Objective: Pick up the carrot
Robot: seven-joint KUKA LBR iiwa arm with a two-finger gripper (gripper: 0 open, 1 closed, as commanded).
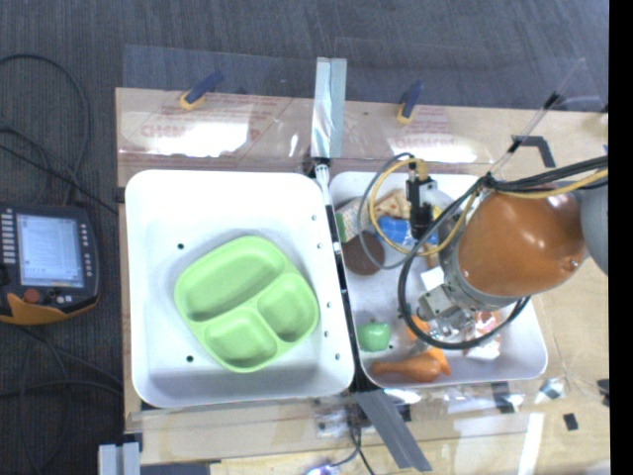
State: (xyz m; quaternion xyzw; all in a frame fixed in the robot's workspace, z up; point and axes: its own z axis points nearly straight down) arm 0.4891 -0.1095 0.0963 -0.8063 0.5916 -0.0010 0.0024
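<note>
One fixed camera looks down at a slant on both bins (138, 265) from above the bench (138, 117).

Arm (514, 245) reaching in from right, wrist pointed down, cables looped.

dark carpet (297, 13) around wooden bench (267, 117)

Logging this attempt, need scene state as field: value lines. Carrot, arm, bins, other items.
carrot: orange carrot lying flat near the front edge of the right bin
arm: over the right bin, orange band above the carrot
gripper: gripper low in the right bin, just above the carrot; finger state hidden
carrot held: not visible between fingers
left bin: left bin holds a green divided plate
other items: small green object beside the carrot; clutter at back partly hidden by cables
</note>
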